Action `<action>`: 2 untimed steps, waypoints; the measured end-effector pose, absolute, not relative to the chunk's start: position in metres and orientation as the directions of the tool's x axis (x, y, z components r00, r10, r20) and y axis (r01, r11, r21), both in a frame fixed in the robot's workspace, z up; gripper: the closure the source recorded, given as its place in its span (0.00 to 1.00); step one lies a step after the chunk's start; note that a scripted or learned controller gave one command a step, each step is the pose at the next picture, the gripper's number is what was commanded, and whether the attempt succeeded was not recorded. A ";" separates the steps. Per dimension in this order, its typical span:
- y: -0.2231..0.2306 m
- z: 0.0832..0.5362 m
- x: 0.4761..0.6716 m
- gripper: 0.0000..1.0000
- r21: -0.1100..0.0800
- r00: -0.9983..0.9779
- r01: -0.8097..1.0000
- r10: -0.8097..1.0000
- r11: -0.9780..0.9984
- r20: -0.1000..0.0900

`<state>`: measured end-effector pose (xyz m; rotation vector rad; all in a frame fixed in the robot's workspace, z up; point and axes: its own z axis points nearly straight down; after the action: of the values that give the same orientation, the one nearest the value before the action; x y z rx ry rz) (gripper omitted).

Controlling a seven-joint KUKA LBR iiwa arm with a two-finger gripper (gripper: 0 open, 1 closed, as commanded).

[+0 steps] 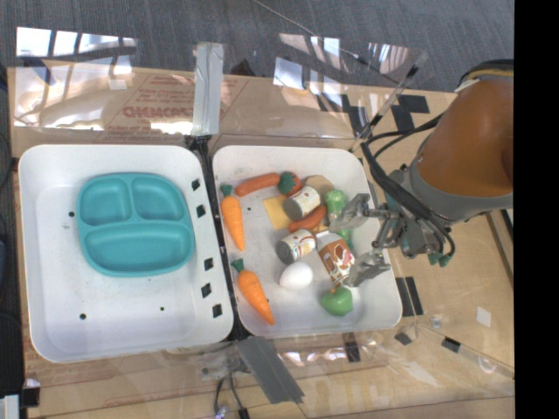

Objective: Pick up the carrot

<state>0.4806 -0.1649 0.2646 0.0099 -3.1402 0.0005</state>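
While its two fingers stand spread with nothing between them, the gripper (360, 238) hangs over the right bin's (377, 190) right side, beside a small bottle (337, 261) and a green fruit (337, 301). Three carrots lie further left: one carrot (233, 220) by the dividing wall, another (254, 293) below it, a third (259, 183) near the top. A teal plate (134, 223) sits in the left bin (44, 321).
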 end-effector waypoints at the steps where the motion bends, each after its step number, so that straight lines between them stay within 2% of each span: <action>1: -0.163 0.158 0.481 0.00 0.004 -0.983 -0.184 -0.184 0.983 0.007; 2: -0.161 0.171 0.484 1.00 0.001 -0.981 -0.193 -0.193 0.981 0.001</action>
<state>0.4835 -0.1613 0.1708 0.3051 -3.1252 -0.0015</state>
